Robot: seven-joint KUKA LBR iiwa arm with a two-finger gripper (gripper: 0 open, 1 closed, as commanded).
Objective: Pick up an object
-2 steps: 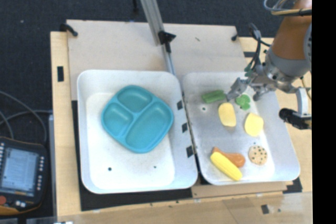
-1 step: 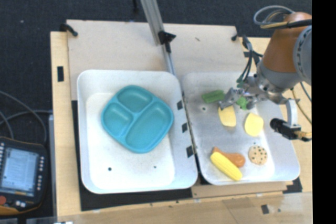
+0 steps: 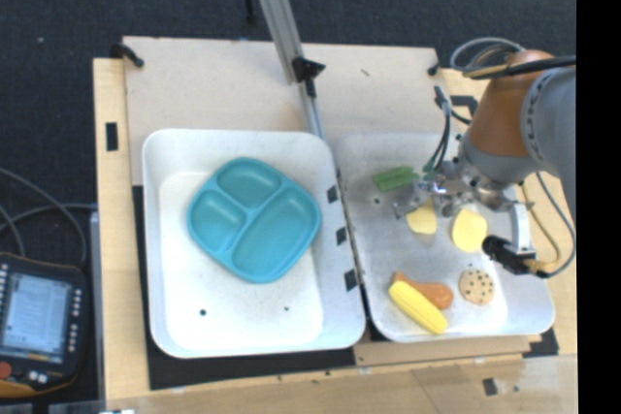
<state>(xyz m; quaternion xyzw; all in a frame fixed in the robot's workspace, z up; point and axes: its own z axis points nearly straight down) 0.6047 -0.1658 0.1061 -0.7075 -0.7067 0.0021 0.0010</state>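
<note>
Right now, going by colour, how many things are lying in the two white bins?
Yellow: 3, the corn cob and two pale pieces
Green: 1
Orange: 1, the carrot-like piece
Tan: 1, the cookie
Teal: 1, the divided plate
Total: 7

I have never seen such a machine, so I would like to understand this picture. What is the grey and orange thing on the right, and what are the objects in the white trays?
One camera looks down at a slant on a bench. The grey and orange thing is a robot arm; its jaws hang low in the right bin, by a pale yellow piece. Whether they hold anything is unclear. That bin also has a green piece, a yellow round piece, a cookie, a corn cob and an orange piece. The left bin holds a blue divided plate.
</note>
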